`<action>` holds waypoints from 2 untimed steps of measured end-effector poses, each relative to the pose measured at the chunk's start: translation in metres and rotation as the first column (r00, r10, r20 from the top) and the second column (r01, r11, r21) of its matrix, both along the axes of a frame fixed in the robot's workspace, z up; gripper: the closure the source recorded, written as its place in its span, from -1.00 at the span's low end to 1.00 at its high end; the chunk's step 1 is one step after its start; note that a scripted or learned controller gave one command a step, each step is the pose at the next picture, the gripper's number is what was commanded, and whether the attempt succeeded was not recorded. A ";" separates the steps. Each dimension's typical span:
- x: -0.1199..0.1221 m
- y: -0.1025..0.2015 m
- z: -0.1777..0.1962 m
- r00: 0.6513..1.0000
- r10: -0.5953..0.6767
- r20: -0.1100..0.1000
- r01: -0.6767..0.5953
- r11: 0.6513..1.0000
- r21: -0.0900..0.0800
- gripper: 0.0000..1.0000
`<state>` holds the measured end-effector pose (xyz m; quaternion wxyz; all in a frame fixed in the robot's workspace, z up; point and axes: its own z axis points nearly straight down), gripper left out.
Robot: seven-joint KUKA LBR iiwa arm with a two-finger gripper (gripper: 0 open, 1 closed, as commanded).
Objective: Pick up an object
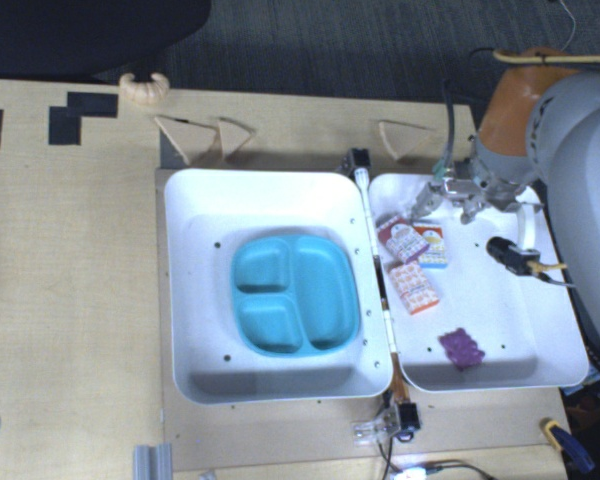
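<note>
A robotics lab: KUKA arm [565, 118] over two white bins [180, 298] on a bench

Bench, bins and a blue tray

A blue divided tray [295, 293] lies in the left white bin [195, 208], which sits beside the right white bin [540, 363] on a tan wooden bench [70, 298]; dark carpet [330, 28] lies beyond.
</note>
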<state>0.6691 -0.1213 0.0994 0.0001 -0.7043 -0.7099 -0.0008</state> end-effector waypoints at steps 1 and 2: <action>-0.083 0.014 -0.013 1.000 -0.005 0.003 0.005 1.000 -0.002 -1.00; -0.081 0.014 -0.001 1.000 -0.003 0.010 0.003 1.000 -0.003 1.00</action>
